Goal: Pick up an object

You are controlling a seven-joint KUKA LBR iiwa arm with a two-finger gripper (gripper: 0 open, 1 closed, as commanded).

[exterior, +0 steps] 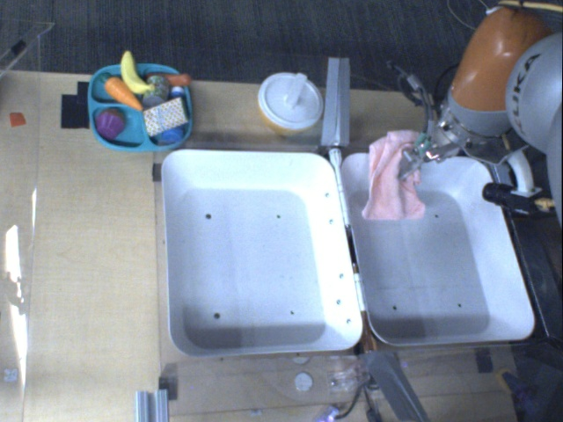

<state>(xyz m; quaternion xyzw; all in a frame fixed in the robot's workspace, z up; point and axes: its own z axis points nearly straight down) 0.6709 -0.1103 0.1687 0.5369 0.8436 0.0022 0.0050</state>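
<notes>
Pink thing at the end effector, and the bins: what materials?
Pink thing: looks like soft cloth, matte; it hangs in folds and drapes over the right bin's rim. Both bins, left bin included: probably moulded plastic, smooth white with a faint sheen and rounded corners.

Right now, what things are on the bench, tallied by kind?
White bins: 2
Pink cloth: 1
Blue tray of toy food: 1
Yellow tub with a white lid: 1
Total: 5

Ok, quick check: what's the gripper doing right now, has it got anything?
Gripper: shut on the pink cloth, which hangs from its fingers over the far left corner of the right bin.
</notes>
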